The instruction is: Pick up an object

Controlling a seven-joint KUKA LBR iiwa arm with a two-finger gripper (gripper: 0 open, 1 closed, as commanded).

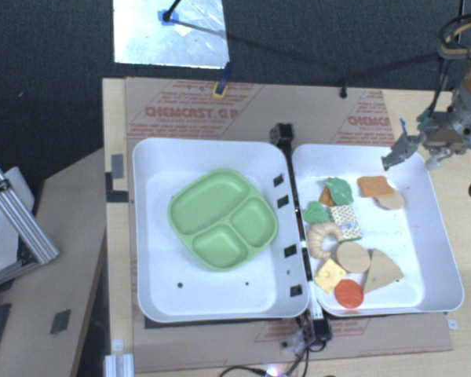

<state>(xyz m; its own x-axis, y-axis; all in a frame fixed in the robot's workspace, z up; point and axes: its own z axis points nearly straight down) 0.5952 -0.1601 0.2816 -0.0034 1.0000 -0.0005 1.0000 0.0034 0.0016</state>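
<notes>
The toy food pile [349,238] sits in the right bin [432,234], bunched along its left and middle, well below the gripper [412,149]. That gripper hangs over the bin's upper right rim, and honestly its fingers are too small and blurry to say whether they're apart or closed; nothing visibly sits between them. The arm [467,93] is cut off at the picture's right edge. There are roughly ten food pieces, some overlapping so the count is shaky. One green divided plate [222,218] lies alone in the left bin [153,203]. Two bins total.
</notes>
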